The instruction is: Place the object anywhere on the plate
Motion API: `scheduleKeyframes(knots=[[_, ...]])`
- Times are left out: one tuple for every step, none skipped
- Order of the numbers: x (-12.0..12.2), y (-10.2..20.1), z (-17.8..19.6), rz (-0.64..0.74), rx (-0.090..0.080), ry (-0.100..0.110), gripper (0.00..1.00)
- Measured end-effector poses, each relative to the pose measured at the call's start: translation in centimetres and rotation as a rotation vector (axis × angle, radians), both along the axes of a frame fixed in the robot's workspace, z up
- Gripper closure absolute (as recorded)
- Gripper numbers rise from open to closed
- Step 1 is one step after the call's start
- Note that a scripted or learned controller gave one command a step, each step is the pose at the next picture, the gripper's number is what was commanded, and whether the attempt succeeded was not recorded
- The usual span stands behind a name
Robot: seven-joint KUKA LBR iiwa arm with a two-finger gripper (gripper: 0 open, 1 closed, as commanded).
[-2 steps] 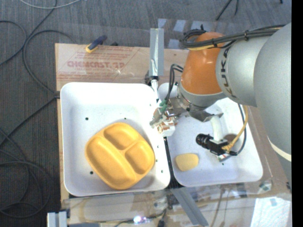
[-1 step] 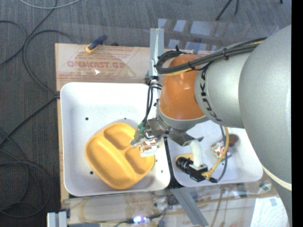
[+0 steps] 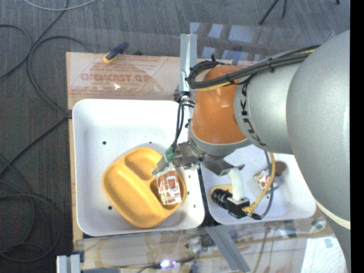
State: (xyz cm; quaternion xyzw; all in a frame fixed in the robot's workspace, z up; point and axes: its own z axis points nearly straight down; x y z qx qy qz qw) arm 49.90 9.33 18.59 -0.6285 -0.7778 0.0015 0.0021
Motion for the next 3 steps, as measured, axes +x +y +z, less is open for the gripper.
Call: scheduleKeyframes(knots=[[-1.3, -8.7, 1.4, -0.177, -0.002, -0.002, 0.00], [-1.5, -11.7, 4.8, -0.358, -0.003, -0.004, 0.00], [-1.4, -14.7, 20.3, -0.403, -0.005, -0.006, 0.00]])
